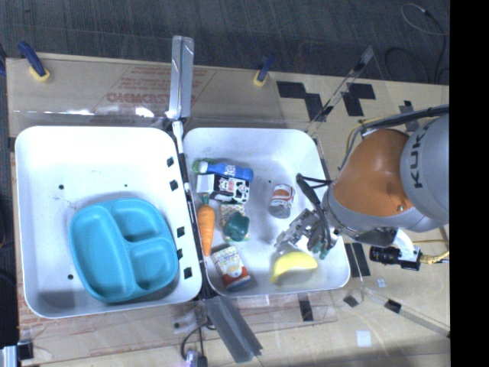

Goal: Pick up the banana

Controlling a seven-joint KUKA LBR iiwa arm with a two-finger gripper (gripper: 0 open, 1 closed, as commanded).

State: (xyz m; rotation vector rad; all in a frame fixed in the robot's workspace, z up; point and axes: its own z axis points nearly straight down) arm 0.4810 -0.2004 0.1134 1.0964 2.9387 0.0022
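Note:
The yellow banana (293, 265) lies in the right bin (252, 140) near its front right corner. My gripper (306, 238) hangs just behind and above the banana, close to the bin's right wall. Its fingers look spread apart, so it is open, with nothing between them. The banana rests on the bin floor, apart from the fingertips. The arm's orange band (370, 173) and grey wrist stand over the bin's right rim.
The right bin also holds an orange carrot (206, 228), a blue and white carton (226, 181), a small can (282, 199), a teal object (238, 226) and a small red-labelled pack (230, 266). A blue divided plate (122, 248) lies in the left bin (46, 159).

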